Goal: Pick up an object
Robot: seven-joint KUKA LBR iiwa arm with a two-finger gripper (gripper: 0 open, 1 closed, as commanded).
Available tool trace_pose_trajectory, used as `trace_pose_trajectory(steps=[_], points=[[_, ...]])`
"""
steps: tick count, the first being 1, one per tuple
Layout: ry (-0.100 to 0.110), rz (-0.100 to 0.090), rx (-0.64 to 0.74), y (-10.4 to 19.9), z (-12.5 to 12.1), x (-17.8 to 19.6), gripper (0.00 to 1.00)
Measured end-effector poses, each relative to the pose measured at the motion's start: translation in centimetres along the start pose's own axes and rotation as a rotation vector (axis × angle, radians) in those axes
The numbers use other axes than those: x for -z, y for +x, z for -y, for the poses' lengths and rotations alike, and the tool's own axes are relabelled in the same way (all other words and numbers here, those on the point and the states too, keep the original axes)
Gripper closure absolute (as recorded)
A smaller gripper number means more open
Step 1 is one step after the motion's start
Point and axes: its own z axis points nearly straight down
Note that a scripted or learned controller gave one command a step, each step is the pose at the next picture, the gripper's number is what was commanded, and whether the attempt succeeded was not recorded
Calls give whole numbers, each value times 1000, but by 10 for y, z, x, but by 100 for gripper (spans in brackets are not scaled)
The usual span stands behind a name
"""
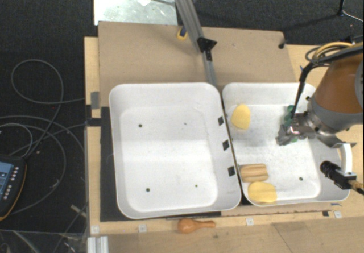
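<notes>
Claw low over the right bin, near its right side; cannot tell whether clenched or released, nothing seen in its grip. Yellow lump to the claw's left and a little farther back, well apart. Tan roll nearer the front and to the left of the claw, against the bin's left wall, touching a second yellow lump just in front. Left bin beyond those. Small orange pear-shaped thing on the bench in front of the bins.
</notes>
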Motion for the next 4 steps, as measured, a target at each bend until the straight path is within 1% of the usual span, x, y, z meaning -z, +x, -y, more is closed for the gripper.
trace_pose_trajectory(steps=[1,2,3,4], points=[[0,0,3,-1,-2,47,100],[5,-3,7,49,-24,40,100],[5,-4,8,99,-47,35,100],[2,-4,9,154,-73,52,100]])
